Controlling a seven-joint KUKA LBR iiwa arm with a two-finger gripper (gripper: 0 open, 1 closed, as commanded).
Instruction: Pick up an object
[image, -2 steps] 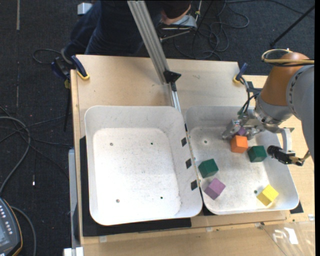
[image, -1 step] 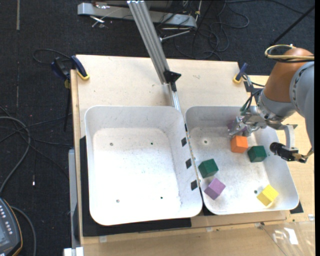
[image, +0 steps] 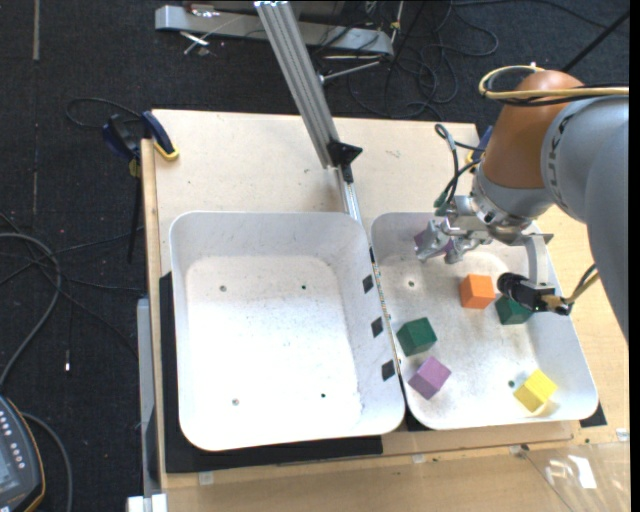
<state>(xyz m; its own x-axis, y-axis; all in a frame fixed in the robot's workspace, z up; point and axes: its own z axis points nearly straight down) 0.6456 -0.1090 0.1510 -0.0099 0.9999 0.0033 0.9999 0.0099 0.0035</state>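
End effector (image: 443, 243) fingers indistinct; dark-green block (image: 513, 311) half hidden.

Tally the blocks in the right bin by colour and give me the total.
Green blocks: 2, one near the bin's left side, one part-hidden beside the orange block
Orange block: 1
Purple block: 1
Yellow block: 1
Total: 5 blocks

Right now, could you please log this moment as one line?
arm over right bin | claw above floor | orange cube nearby | nothing visibly held
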